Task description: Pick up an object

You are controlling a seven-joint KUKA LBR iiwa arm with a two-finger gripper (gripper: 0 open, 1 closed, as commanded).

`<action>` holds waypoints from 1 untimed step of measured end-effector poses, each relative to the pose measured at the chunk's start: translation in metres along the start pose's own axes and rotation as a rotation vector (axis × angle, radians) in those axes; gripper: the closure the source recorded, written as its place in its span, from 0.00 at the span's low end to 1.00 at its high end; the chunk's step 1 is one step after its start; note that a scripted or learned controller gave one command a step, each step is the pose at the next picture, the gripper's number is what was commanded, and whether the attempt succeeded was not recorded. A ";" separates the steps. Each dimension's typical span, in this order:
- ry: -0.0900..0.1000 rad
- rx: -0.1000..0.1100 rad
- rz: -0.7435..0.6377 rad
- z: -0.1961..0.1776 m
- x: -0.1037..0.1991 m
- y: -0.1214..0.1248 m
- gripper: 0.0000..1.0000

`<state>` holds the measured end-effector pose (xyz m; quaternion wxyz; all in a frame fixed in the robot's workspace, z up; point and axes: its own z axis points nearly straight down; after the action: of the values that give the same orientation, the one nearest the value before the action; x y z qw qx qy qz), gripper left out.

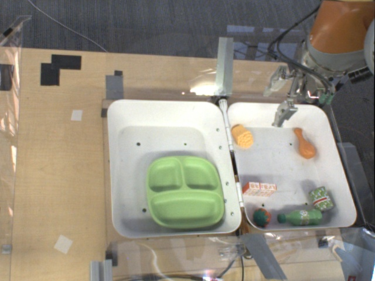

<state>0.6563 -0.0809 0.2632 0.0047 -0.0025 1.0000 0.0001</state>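
Note:
My gripper [283, 113] hangs over the back edge of the right bin [334, 151], under the orange-banded wrist. Below it in that bin lie a yellow-orange lump [242, 136] to its left and an orange drumstick-shaped toy [304, 144] to its right; it touches neither. Further forward are a red and white packet [259, 188], a small green can [320, 198], a green bottle [300, 217] lying on its side, and a red and green ball [261, 216].
The left bin [126, 157] holds a green divided plate [184, 191] at its front. A metal post [225, 66] stands behind the wall between the bins. Cables trail from the wrist at the upper right.

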 end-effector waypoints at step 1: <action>0.000 0.002 0.238 0.045 -0.013 -0.083 0.00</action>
<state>0.6701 -0.1634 0.2186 0.0046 0.1164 0.9932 -0.0004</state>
